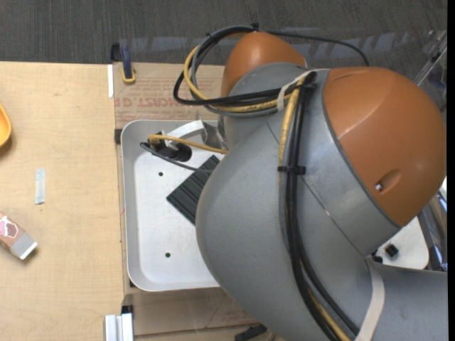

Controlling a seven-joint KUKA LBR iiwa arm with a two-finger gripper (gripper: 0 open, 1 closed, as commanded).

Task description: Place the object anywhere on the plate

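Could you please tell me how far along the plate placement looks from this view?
Nothing looks done yet. The arm leans over the white bin, hiding most of it; a dark ridged object lies in the bin beside it. No plate is in sight, so grasping and placing appear left.

The right and centre of the frame were taken up by the grey arm (298, 219), its two orange caps seen at top centre and upper right, with black and yellow cables (213, 98) looped over it. A white bin (142, 254) was seen at centre left, partly covered by the arm. A black ribbed piece (190, 190) was noted over the bin, its nature unclear. The wooden counter (64, 119) was seen at left, with an orange object (3, 126) at its edge, a small grey strip (40, 186) and a wrapped item (15, 237) lying apart.
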